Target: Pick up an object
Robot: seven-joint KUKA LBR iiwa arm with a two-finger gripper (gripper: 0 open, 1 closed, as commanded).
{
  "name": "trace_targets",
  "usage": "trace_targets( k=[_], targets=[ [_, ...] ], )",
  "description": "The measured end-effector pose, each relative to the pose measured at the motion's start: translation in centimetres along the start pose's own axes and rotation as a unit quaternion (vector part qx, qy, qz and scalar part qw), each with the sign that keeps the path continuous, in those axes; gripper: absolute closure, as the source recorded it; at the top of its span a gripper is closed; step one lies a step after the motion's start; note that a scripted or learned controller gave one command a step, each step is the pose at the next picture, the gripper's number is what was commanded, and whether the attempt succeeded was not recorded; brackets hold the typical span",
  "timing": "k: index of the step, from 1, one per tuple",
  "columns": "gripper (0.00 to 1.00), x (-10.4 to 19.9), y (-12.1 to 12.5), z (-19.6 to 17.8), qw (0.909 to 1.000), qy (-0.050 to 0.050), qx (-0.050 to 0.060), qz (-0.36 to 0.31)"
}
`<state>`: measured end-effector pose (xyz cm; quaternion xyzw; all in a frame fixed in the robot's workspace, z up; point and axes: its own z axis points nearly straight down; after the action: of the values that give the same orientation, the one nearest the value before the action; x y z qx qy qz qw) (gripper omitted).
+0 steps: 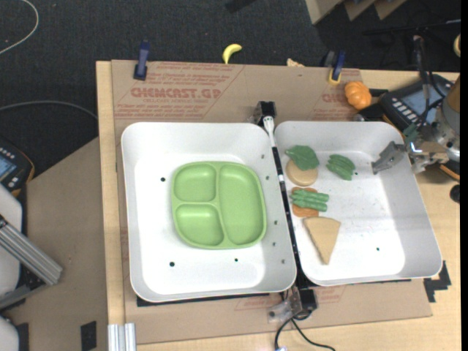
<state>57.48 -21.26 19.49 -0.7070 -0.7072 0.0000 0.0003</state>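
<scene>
The right bin (409, 232) holds several toy foods. A green leafy piece (302, 155) lies on a round tan disc (301, 172) near the bin's left wall. A small green piece (341, 166) sits to its right. Below them, a bundle of green beans (310, 197) rests on an orange piece (306, 210). A tan wedge (323, 237) lies nearest the front. My gripper (387, 159) hangs over the bin's far right part, apart from all the foods, with nothing seen in it.
The left bin (146, 167) holds a green divided plate (219, 203). A black divider (278, 174) runs between the bins. An orange toy (357, 94) and a yellow banana (232, 51) lie on the board behind the bins. The arm (442, 134) enters from the right.
</scene>
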Motion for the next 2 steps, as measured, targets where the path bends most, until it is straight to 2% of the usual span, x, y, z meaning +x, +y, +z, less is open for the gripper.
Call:
trace_targets(
  k=[1,2],
  targets=[
    [0.0,8.9,-4.8,-5.5,1.0,0.002,-0.001,-0.004],
    [0.0,12.3,-9.1,11.6,1.0,0.001,0.002,0.0]
  ],
)
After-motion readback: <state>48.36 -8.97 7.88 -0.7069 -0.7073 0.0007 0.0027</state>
